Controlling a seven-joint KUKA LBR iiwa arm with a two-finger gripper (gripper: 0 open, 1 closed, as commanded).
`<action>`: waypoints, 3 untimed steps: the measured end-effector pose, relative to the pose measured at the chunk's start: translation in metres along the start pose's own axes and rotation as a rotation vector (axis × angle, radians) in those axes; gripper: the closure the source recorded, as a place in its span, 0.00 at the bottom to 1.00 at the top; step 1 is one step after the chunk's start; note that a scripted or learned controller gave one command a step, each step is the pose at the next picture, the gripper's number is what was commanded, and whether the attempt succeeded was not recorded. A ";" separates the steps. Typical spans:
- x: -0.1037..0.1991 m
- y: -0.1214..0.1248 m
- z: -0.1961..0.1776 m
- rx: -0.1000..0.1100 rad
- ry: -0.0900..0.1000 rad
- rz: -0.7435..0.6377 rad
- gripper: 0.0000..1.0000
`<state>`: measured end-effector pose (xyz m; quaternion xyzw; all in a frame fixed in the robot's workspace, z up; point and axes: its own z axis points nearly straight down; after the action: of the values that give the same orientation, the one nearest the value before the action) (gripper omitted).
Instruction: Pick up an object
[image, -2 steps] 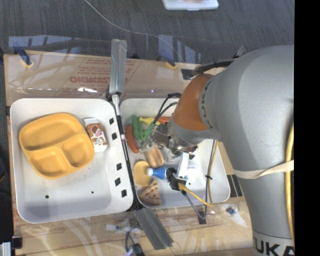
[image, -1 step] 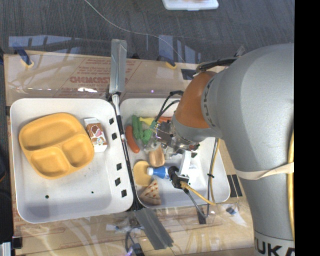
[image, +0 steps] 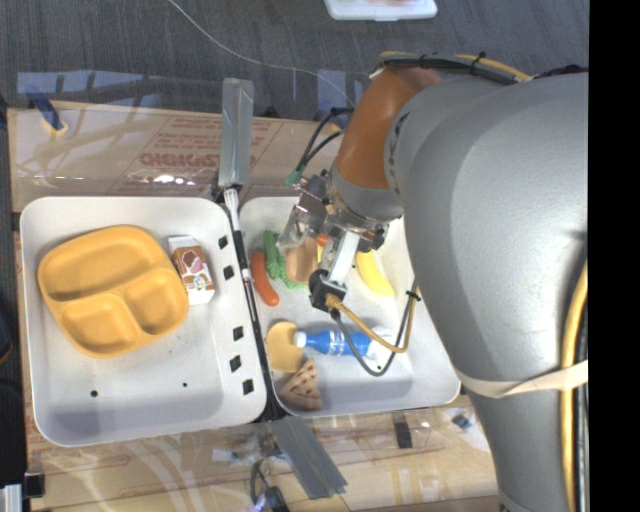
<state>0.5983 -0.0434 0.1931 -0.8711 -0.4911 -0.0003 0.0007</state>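
My gripper (image: 303, 243) hangs low over the upper left part of the right bin (image: 435, 372), under the orange band of the arm. Right below it lie a tan bread-like piece (image: 300, 265) and a green item (image: 272, 252). An orange-red sausage (image: 264, 280) lies just left of them, near the bin's left wall. A yellow banana (image: 376, 274) sits to the right, partly hidden by the wrist. Lower in the bin are a blue bottle (image: 336, 343), a yellow round piece (image: 282, 346) and a brown waffle-like wedge (image: 301, 385).
The left bin (image: 120, 410) holds a yellow divided plate (image: 110, 288) and a small brown-and-white carton (image: 193, 270). A grey divider strip (image: 237, 135) runs between the bins. The arm's big grey body covers the right side. A cable (image: 385, 355) loops over the bottle.
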 end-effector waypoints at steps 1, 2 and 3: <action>0.017 0.023 -0.023 0.002 -0.002 0.133 1.00; -0.035 0.024 -0.028 0.005 -0.004 0.122 1.00; -0.002 0.058 -0.042 0.002 -0.002 0.410 1.00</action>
<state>0.6464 -0.0754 0.2353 -0.9529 -0.3033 0.0013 0.0010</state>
